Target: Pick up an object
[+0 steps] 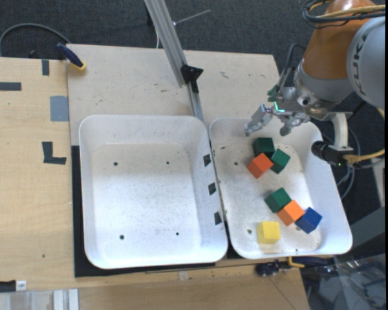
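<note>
1. Blocks, the things to be picked, lie in the right bin (323,237), all of them resting on its floor.
2. A dark green block (263,145) sits nearest the hand, with a second green block (280,159) just beside it to the right and an orange block (259,165) touching the pair from below.
3. Lower in the same bin, another green block (277,199) touches a second orange block (290,212), and a blue block (309,219) sits against that orange one on its right.
4. A yellow block (268,232) lies apart from the others near the bin's lower rim.
5. The hand (269,125) hangs over the upper part of the right bin, just above the dark green block; its two fingers are spread apart and nothing sits between them.
6. The grey arm (368,37) with its orange band reaches in from the right.
7. The left bin (90,173) stands just beside the right bin, their rims touching along the middle.
8. Both bins rest on a wooden table (26,141) marked with grey and black tape patches.
9. A slanted metal rail (171,37) crosses the table above the bins.
10. A black cable with a yellow and blue clip (72,55) lies at the table's upper left.
</note>
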Robot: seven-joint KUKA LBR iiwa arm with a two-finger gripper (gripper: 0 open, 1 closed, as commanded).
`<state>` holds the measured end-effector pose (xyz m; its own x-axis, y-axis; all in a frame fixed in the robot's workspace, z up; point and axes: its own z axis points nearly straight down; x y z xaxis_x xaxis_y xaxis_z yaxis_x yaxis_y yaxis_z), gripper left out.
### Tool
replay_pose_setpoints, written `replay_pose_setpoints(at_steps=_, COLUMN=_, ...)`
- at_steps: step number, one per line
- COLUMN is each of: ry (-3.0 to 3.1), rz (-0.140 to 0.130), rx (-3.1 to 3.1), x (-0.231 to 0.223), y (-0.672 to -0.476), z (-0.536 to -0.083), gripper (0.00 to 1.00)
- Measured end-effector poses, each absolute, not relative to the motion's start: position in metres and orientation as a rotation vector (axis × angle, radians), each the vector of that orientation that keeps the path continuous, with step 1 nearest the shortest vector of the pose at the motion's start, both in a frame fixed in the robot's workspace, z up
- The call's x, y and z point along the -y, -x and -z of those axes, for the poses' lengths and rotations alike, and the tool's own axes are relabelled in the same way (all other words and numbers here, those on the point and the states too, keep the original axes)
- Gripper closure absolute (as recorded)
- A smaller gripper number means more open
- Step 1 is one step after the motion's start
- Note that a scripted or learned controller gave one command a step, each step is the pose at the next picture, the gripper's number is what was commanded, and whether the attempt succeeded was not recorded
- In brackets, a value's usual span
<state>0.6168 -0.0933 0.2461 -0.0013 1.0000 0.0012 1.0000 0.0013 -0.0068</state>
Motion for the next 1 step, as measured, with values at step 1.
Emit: replay_pose_setpoints(at_steps=1, ry=2.218, rz=-0.001, rx=2.223, x=0.0935, y=-0.6177, z=-0.2491, gripper=0.00)
